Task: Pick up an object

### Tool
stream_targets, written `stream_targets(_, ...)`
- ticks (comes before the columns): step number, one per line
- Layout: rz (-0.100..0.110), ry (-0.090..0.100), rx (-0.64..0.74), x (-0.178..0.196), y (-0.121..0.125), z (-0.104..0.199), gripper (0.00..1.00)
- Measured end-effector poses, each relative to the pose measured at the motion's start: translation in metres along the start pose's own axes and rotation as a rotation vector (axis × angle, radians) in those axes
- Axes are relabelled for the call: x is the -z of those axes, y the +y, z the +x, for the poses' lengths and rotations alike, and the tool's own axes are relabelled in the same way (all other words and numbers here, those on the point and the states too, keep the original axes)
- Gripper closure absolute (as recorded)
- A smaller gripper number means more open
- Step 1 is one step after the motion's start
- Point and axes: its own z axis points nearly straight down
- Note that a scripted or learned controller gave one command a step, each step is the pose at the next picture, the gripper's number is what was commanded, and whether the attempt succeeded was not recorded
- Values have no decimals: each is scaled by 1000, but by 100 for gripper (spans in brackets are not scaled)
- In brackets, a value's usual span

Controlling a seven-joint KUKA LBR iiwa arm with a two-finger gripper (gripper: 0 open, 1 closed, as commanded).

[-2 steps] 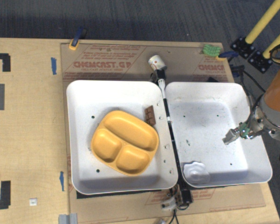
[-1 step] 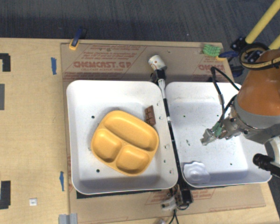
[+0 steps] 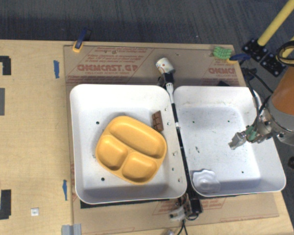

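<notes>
A yellow divided tray (image 3: pixel 131 149) lies tilted in the left bin (image 3: pixel 83 131). A small brown block (image 3: pixel 157 121) rests by that bin's right wall, just beyond the tray. A clear plastic piece (image 3: pixel 205 180) sits in the near left corner of the right bin (image 3: pixel 215 102). My gripper (image 3: pixel 237 140) hangs over the right side of the right bin, pointing left. It is well apart from the clear piece, and nothing shows at its tip.
The arm's orange band (image 3: pixel 289 99) and cables enter over the right bin's right rim. A white-capped fixture (image 3: pixel 164 66) stands behind the gap between the bins. A yellow pole (image 3: pixel 281 13) slants at the back right.
</notes>
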Motion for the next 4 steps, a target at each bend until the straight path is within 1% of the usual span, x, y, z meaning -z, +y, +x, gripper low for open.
stream_targets(1, 3, 3, -178, -13, 9, 36, 100)
stream_targets(2, 1, 1, -203, 8, 11, -31, 100)
stream_targets(3, 3, 2, -313, -22, -7, -45, 100)
stream_targets(4, 2, 0, -294, -7, 9, -119, 100)
